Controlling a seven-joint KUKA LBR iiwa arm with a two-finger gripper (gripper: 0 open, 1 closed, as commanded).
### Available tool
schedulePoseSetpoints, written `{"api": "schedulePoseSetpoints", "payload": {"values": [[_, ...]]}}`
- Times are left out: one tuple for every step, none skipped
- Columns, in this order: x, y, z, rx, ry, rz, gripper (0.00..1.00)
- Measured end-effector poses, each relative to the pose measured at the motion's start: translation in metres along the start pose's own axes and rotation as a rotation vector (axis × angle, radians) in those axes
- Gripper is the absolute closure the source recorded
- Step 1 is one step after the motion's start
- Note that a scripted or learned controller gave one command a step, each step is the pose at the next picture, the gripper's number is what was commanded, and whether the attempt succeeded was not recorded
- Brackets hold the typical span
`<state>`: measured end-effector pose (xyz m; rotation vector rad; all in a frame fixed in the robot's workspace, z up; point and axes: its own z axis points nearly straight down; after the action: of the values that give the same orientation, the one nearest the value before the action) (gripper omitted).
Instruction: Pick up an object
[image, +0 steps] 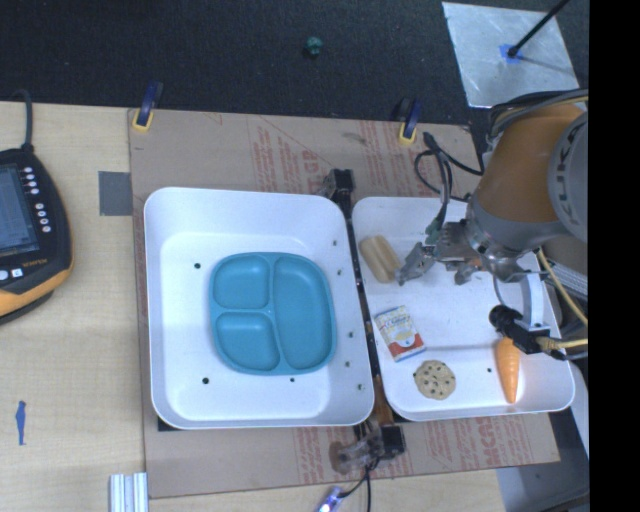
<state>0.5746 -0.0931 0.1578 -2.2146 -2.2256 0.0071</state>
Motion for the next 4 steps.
{"api": "schedulePoseSetpoints", "payload": {"values": [[-0.008, 0.061, 0.065, -0.003, 0.0, -0.002, 0.0], [0.001, 0.082, 0.065, -0.003, 0.001, 0.0, 0.0], [0.0, 0.082, 0.065, -0.003, 0.001, 0.001, 0.0], [-0.002, 0.082, 0.065, -0.004, 0.001, 0.001, 0.0]]}}
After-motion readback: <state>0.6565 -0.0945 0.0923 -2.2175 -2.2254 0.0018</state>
